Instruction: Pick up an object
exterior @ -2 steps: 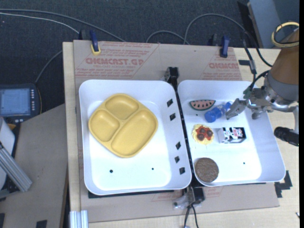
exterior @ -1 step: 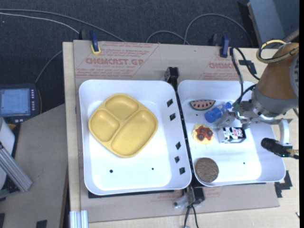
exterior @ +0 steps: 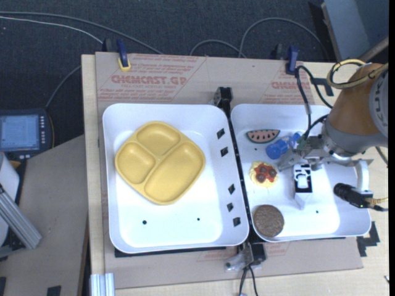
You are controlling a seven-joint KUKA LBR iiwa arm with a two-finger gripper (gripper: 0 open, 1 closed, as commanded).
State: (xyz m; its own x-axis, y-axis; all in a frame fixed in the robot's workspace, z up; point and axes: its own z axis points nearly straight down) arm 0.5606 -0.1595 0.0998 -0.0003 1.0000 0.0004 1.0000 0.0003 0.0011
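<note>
Bench board (exterior: 154,78) printed "CHEMCAST GP" in red, behind the yellow divided plate (exterior: 160,162). Gripper (exterior: 302,180) right of plate, beside a small pizza toy (exterior: 264,172); jaw state cannot be told.

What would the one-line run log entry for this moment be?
gripper low in right white bin | nearest: small pizza-like toy | yellow divided plate in left bin

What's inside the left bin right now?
The left bin holds a yellow divided plate, its three compartments bare. Whatever lies beneath the plate is covered.
</note>
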